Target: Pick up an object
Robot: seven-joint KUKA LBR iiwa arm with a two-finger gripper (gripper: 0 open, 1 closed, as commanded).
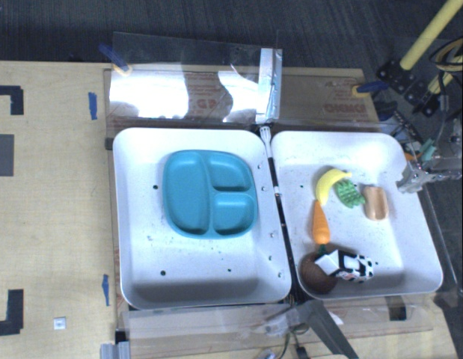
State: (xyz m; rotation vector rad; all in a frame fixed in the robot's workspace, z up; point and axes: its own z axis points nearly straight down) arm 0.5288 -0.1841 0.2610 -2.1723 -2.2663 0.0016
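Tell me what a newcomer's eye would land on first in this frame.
The blue divided plastic plate stands out, lying in the middle of the left white bin. Next comes the cluster in the right white bin: a yellow toy banana, an orange toy carrot below it, and a black-and-white toy cow near the front edge.
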